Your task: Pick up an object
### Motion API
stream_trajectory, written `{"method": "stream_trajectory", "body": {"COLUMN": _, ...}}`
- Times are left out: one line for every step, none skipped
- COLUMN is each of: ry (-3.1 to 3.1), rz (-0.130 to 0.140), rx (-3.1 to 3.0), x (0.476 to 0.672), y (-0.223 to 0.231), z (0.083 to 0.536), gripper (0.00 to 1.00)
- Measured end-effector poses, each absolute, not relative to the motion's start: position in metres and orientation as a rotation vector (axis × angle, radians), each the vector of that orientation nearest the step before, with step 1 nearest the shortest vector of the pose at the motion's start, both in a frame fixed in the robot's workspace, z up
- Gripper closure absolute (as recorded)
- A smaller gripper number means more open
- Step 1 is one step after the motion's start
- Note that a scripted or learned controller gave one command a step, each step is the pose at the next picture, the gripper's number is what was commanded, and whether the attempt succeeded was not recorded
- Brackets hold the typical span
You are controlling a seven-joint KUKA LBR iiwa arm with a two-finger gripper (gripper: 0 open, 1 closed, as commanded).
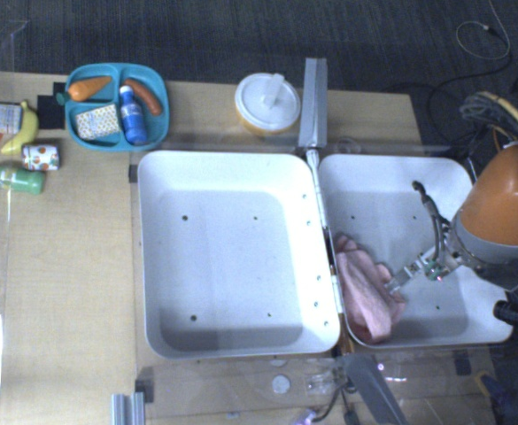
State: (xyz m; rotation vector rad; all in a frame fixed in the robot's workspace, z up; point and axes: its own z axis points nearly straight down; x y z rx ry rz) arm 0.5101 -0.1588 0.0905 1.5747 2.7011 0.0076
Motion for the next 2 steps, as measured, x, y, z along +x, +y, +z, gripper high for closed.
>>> {"method": "stream_trajectory", "body": {"ry": 2.514, "rz": 0.007, "rx": 1.868, "x": 0.566, "y": -0.181, "z": 0.089, "gripper": 0.0}}
{"method": "stream_trajectory", "body": {"ry": 2.64, "rz": 0.009, "rx": 1.68, "x": 0.535, "y": -0.14, "z": 0.09, "gripper": 0.0}}
